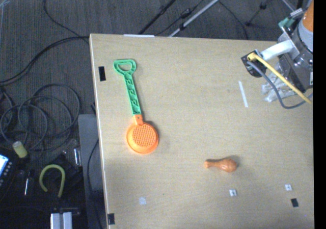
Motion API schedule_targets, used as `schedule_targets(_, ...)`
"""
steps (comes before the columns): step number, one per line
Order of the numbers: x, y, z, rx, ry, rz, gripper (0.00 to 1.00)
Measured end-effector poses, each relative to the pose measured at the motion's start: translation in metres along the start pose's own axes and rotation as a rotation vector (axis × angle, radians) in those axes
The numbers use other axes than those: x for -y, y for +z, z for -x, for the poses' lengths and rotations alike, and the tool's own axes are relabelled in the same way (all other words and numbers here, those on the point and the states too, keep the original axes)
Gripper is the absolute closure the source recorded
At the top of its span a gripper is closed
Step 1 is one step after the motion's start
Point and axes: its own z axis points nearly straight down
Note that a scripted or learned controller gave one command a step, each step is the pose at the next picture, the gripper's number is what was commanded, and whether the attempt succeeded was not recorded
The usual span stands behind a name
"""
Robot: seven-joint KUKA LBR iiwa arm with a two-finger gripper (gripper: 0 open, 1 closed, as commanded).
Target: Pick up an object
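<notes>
Camera view, slanted: strainer [136, 116] flat at bench [204, 80] left, likely light, stiff plastic, best pinched across green handle (gripper [272, 87] at right edge, grasp indiscernible).

The arm [305, 24] comes in at the upper right of the camera view, with a sliver of its orange band [308, 16] at the very edge. Below the band sits the grey wrist, carrying a white bracket and a dark round part that juts out to the left. A yellow cable and grey cables loop across the front of it. The gripper [272, 93] hangs beneath, pale and translucent, pointing down towards the surface.
</notes>
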Motion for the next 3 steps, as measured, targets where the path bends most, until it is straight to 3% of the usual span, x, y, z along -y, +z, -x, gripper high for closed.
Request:
schedule_targets(1, 0.000, -0.008, -0.001, 0.003, 0.000, -0.001, 1.00)
schedule_targets(2, 0.063, -0.026, -0.041, -0.001, 0.004, 0.002, 1.00)
schedule_targets(3, 0.063, -0.035, -0.042, 0.003, 0.004, 0.001, 1.00)
